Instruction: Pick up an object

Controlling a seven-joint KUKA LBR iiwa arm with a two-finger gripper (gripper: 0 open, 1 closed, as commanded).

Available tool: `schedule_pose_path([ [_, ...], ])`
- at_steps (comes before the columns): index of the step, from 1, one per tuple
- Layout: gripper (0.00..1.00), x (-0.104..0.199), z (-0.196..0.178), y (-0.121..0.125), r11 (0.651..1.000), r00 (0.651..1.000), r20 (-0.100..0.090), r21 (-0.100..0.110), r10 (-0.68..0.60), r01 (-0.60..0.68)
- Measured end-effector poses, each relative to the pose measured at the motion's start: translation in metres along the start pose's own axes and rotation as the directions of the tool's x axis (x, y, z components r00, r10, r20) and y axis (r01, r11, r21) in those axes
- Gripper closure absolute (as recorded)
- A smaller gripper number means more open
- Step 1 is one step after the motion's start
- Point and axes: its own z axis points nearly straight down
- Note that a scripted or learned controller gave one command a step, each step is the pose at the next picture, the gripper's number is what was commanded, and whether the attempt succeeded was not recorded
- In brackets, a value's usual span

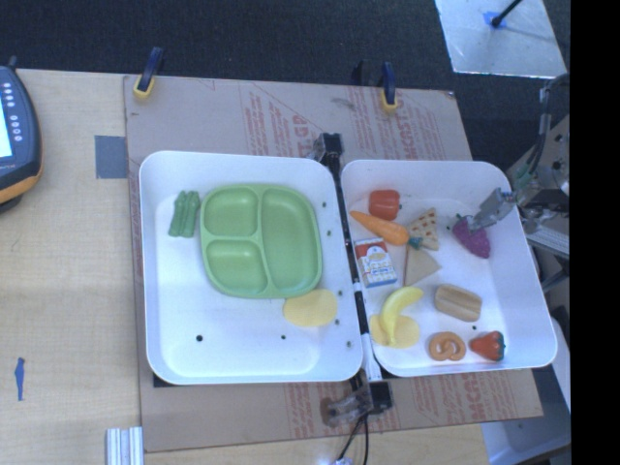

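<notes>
My gripper [491, 208] reaches in over the right bin [518, 269] from its far right corner. Its tip sits just above a purple toy eggplant [474, 239], touching it or nearly so; nothing is seen held. The same bin also holds a red pepper [385, 202], a carrot [380, 228], a cheese wedge [423, 229], a small carton [376, 263], a banana [397, 313], a bread roll [457, 301], a pretzel [447, 346] and a strawberry [487, 346].
The left bin [165, 337] holds a green divided plate [260, 239], a green pea pod [184, 213] and a yellow chip [310, 308]. A control pendant [15, 134] lies at the bench's left edge. Clamps [388, 90] pin the cardboard at the back.
</notes>
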Motion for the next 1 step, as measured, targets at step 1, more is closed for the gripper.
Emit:
schedule_pose_path([
  [1,0.00,0.0557,0.0852,0.0597,1.000,1.000,-0.003,0.006,-0.008,0.008],
])
